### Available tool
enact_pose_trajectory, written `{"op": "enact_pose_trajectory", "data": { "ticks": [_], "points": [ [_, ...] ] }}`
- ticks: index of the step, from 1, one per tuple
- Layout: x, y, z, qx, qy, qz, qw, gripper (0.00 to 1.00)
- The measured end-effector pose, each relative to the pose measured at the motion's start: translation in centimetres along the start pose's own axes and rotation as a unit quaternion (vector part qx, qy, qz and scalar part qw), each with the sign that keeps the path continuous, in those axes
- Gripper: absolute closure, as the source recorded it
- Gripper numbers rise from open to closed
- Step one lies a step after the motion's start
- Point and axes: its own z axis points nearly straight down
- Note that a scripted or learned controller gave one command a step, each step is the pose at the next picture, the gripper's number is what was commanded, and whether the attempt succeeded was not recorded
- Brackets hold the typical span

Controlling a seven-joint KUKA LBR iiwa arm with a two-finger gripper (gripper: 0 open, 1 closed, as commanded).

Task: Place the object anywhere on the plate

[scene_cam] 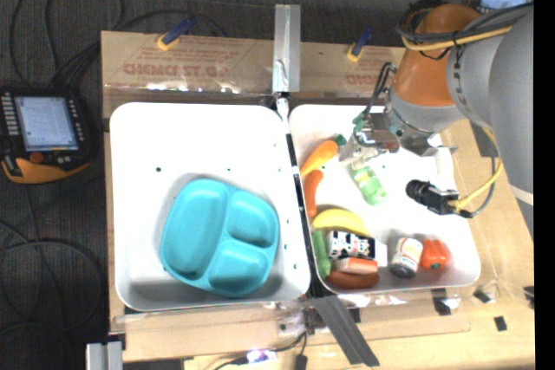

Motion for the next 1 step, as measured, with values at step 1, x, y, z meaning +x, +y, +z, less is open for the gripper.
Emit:
{"op": "enact_pose_trajectory", "data": {
  "ticks": [1],
  "points": [
    [7.47,-6.08,-3.20,0.000,0.001,-0.068,0.9977,1.00]
  ]
}}
